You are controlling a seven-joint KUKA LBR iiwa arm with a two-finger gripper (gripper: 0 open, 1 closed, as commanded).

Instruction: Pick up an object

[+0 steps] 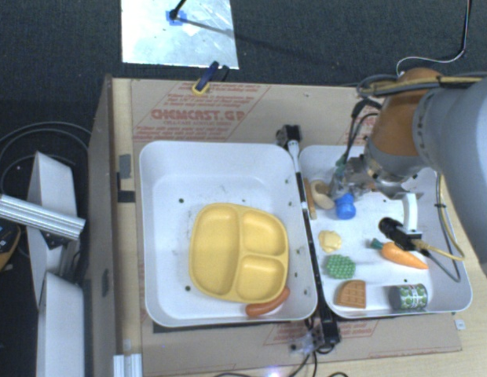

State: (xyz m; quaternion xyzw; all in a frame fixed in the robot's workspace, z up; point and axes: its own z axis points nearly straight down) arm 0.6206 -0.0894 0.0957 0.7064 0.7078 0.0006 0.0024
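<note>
The blue toy [345, 207] looks like the thing to grab. It sits in the right bin [446, 283], in the far half, close to the left wall. The gripper [347, 188] hangs right over it, touching it or almost touching it. I can't tell which. I also can't tell if the gripper is spread apart or squeezed together, because it is too small and blurry from where I stand.

What could go wrong? A tan piece [317, 195] lies just beside the blue toy, between it and the left wall. If the gripper comes down a bit off, it may bump the tan piece or pinch both at once. The blue toy looks round and smooth, so I think it could pop out sideways and roll — maybe right up against the wall, where it is hard to grab.

Nearer the front of that bin lie a yellow lump [330, 240], a green piece [339, 267], a waffle [352, 294], a carrot [406, 257] and a green can [407, 296]. They sit apart from the blue toy, so they should be safe unless it rolls into them.

The left bin [169, 210] holds a yellow plate [238, 251], with a sausage [267, 308] at the plate's front edge, by the bin's front wall. That is well apart — no trouble there.
</note>
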